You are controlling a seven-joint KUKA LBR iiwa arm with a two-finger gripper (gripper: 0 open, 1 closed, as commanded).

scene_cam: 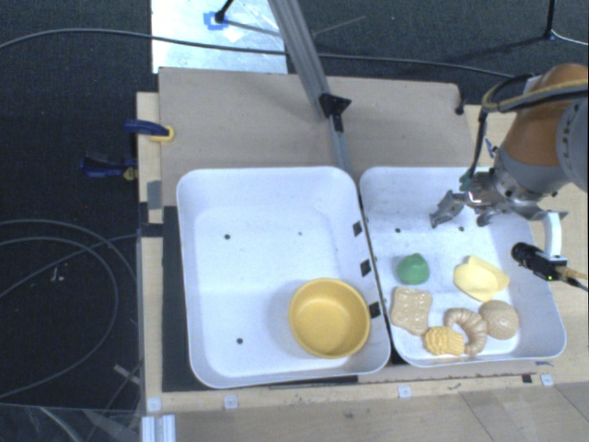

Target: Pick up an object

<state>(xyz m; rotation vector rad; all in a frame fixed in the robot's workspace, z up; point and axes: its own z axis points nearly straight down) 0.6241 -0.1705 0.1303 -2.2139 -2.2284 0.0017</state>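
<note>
The right bin point(396, 201) holds several toy foods along its front half: a green round piece point(413, 268), a pale yellow wedge point(480, 278), a beige cracker-like slab point(410, 308), a yellow corn piece point(444, 341), a tan curled pastry point(469, 324) and a beige round bun point(500, 319). In the left bin point(239, 201) sits a yellow bowl point(329, 317) at the front right. My gripper point(466, 214) hangs over the back of the right bin, behind the green piece and the wedge. It is open, with nothing between its fingers.
A grey slanted pole point(304, 53) crosses the bench from the top and ends at the gap between the bins. A black fitting point(538, 261) on the arm juts over the right bin's right side. A blue clamp point(110, 165) grips the bench's left edge.
</note>
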